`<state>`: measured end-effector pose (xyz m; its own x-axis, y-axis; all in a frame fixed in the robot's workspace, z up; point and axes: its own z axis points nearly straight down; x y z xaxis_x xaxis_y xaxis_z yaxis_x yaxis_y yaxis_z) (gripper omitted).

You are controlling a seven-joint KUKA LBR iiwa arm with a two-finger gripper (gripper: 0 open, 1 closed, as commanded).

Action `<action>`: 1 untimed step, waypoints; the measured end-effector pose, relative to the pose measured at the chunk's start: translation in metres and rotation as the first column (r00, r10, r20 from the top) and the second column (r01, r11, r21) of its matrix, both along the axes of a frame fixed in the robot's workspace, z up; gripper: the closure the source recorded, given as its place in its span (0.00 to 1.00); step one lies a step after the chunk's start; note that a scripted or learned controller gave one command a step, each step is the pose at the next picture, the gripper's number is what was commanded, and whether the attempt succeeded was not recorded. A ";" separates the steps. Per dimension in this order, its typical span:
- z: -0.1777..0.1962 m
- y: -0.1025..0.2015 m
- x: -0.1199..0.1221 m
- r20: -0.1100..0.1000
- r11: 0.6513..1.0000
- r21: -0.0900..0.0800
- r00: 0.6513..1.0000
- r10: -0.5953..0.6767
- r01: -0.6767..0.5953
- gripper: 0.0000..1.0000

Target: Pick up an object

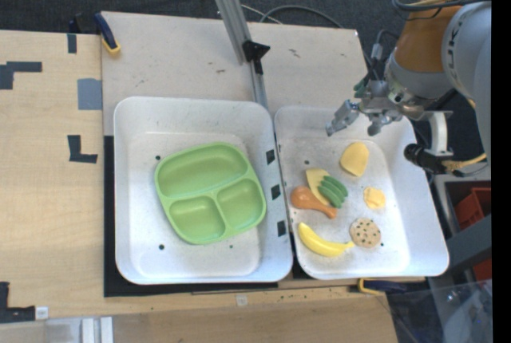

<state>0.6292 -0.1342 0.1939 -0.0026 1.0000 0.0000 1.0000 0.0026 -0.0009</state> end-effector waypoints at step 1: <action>0.000 0.000 0.000 0.000 1.000 0.000 1.000 0.000 0.000 0.00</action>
